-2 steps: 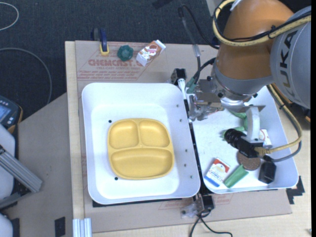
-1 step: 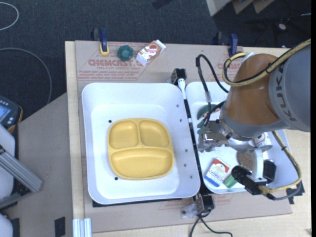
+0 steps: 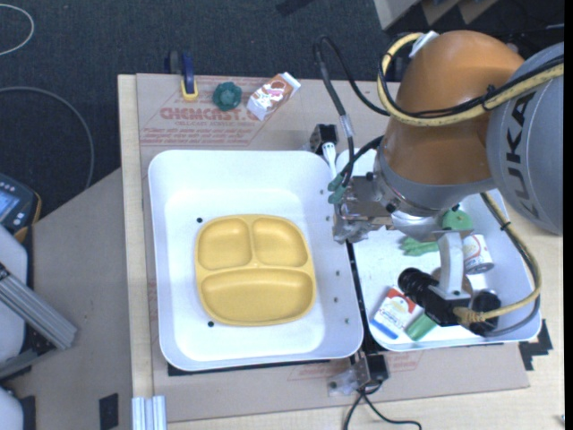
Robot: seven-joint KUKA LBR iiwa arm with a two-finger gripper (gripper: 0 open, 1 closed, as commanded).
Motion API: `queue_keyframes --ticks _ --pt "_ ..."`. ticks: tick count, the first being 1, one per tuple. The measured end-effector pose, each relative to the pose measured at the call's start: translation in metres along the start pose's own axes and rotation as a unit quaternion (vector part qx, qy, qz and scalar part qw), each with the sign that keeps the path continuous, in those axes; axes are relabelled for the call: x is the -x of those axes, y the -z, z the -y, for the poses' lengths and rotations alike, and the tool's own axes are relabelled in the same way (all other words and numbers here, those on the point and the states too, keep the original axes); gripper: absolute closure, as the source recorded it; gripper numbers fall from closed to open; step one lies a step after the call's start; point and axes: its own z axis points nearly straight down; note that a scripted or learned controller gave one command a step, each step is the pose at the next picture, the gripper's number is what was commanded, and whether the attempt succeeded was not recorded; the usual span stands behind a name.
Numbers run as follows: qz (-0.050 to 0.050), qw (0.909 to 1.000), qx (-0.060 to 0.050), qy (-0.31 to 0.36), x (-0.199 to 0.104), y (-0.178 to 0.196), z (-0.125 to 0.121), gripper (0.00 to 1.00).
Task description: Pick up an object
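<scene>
Teal knob (image 3: 227,94), small carton (image 3: 272,96) (tilted), blue clamp (image 3: 188,75)

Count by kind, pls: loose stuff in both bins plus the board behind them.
Plate: 1
Cartons: 2
Green pieces: 2 (the arm covers part of the right bin, so there may be more)
Bottle: 1
Teal knob: 1
Clamp: 1
Total: 8
</scene>
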Motion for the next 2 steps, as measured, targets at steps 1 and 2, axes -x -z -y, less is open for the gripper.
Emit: queue_keyframes --ticks 1,2 --pt "0.001 1.0000 0.002 -0.004 0.004 0.104 -0.001 1.00" --pt "0.003 0.9999 -0.011 -0.005 -0.020 -0.133 -0.029 1.00"
